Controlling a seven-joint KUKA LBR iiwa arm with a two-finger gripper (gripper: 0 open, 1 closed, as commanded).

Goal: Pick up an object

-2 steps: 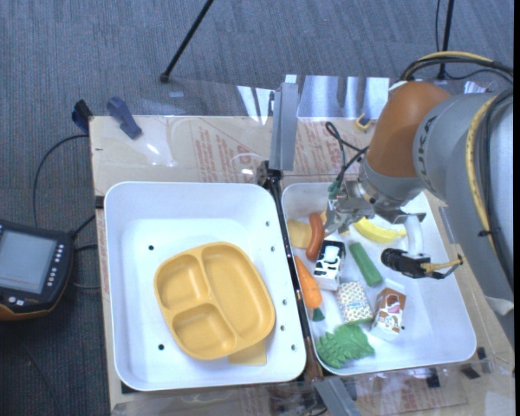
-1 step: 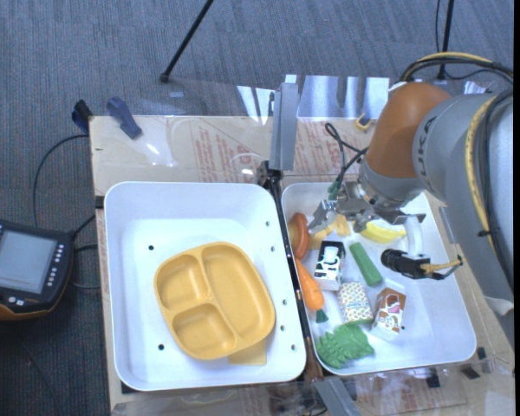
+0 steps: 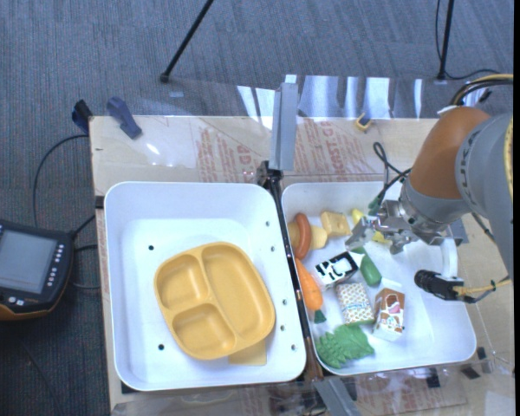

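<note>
Claw low in right bin, above black-white carton; finger state cannot tell. Just beside: green pickle, yellow cheese. Further out: hot dog, carrot, patterned box, milk carton, lettuce. Left bin holds yellow tray.

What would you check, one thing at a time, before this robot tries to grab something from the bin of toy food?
1. Hand is over the right bin: ok.
2. Something graspable lies near the hand: ok, a black-and-white carton and a green vegetable lie just below it.
3. Hand open wide enough to grab: cannot tell, too small and blurred.
4. Hand free of any item: cannot tell.
5. Items spaced enough for a clean grab: not ok, the food is crowded together.
6. Yellow tray is out of the way in the left bin: ok.
</note>
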